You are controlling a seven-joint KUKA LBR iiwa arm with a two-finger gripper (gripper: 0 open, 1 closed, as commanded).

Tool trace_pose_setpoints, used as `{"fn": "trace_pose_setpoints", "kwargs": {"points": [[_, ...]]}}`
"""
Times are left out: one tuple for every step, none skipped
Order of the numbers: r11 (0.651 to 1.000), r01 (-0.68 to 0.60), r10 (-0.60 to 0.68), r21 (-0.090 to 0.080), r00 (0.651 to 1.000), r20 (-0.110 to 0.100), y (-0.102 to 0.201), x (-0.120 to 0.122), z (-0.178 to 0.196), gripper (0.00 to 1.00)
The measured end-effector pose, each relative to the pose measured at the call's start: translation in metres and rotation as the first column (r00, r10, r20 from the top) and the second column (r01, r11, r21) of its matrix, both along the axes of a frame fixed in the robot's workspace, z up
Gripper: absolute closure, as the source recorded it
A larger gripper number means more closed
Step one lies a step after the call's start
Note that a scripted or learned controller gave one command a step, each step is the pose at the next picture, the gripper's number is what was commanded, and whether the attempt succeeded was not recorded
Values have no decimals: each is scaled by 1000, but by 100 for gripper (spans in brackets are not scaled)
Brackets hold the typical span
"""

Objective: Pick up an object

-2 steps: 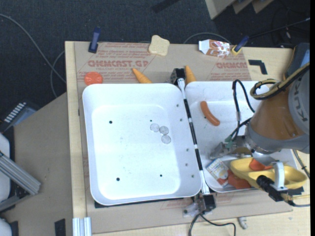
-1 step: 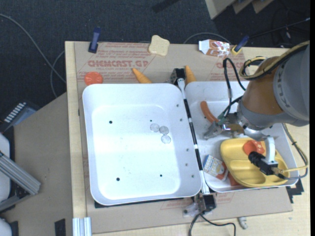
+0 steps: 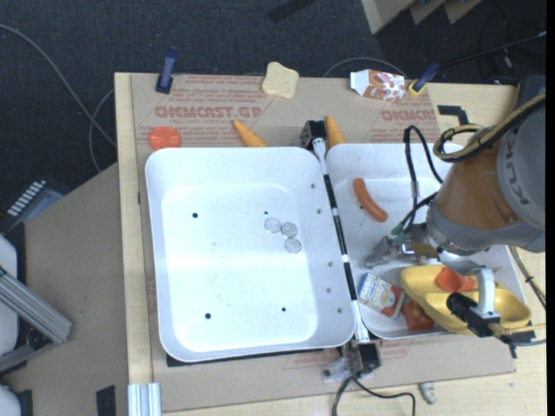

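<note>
My gripper (image 3: 388, 250) hangs low in the right bin (image 3: 381, 159), at its left-middle, with the grey and orange arm coming in from the right. An orange sausage (image 3: 370, 199) lies just behind it, apart from it. In front of the gripper are a small white carton (image 3: 377, 291), a yellow banana-shaped toy (image 3: 438, 295), an orange-red piece (image 3: 450, 278) on top of the toy, and a red piece (image 3: 416, 316). I see nothing held in the gripper.
The left bin (image 3: 173, 232) holds three small clear discs (image 3: 283, 232) near its middle. Behind the bins on the bench lie a bread slice (image 3: 280, 80), two carrots (image 3: 250, 133), an orange cap (image 3: 163, 137), a blue clip (image 3: 166, 70) and a printed carton (image 3: 379, 83).
</note>
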State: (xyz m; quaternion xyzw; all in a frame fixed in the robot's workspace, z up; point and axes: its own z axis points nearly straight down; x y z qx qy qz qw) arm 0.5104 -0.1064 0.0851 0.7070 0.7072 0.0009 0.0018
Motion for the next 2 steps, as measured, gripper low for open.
{"fn": "trace_pose_setpoints", "kwargs": {"points": [[1000,0,0,-2,1000,4,0,-29,1,0],[1000,-2,2,0,1000,2,5,44,0,0]]}}
